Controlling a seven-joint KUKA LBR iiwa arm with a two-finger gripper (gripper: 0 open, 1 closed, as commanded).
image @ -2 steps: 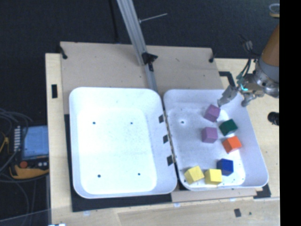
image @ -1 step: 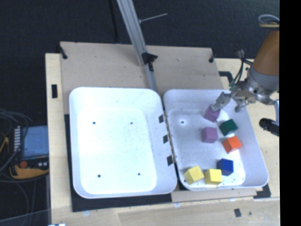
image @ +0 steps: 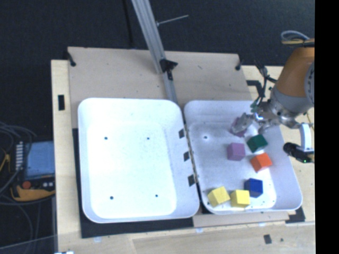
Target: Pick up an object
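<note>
— Purple is the colour of the nearest candidate: a purple block (image: 236,151) is seen in the middle of the right bin (image: 212,121), at about 7 o'clock from the gripper (image: 242,125) and close beside it.

— How is it expected to handle?

— It is judged to be light and stiff, probably foam or wood, not fragile. Two opposite flat faces should be taken, near their middle, so that it is not squeezed out.

— Is a long axis to be noted?

— Hardly; it looks almost cubic, turned a little against the bin wall, so the wrist may need to be rotated. A green block (image: 257,142) lies at 2 o'clock from it, an orange block (image: 260,162) at 4 o'clock, both near.

— And the fingers?

— Their state cannot be told; the tips are blurred, and nothing is seen to be held.
</note>
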